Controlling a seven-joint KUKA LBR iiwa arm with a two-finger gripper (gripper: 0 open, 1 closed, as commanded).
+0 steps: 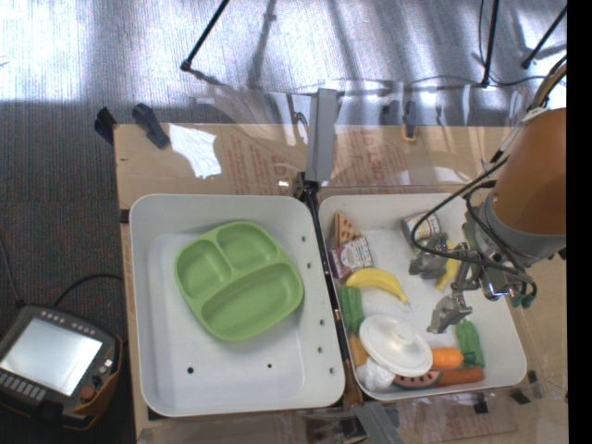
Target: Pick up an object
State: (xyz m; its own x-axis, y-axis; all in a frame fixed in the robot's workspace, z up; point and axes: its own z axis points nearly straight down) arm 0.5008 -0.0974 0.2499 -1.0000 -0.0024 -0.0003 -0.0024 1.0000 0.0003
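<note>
The grey two-finger gripper (442, 289) hangs released, grasping nothing, over the right white bin (514, 363). The curved yellow plastic banana (378, 282) lies just to its left, long axis pointing roughly toward it.

A plywood bench (250, 160) stands on a grey carpet (55, 174), and sunlight falls in stripes across the far part of the floor. At the lower left, on the carpet, lies a teach pendant (54, 357) with a pale screen, and its cable (65, 294) runs away from it toward the bench. Black tripod legs (211, 26) stand on the floor behind the bench, a clear plastic sheet (388, 151) covers the far side of the bench, and two dark clamps (139, 123) sit at its far left corner.
</note>
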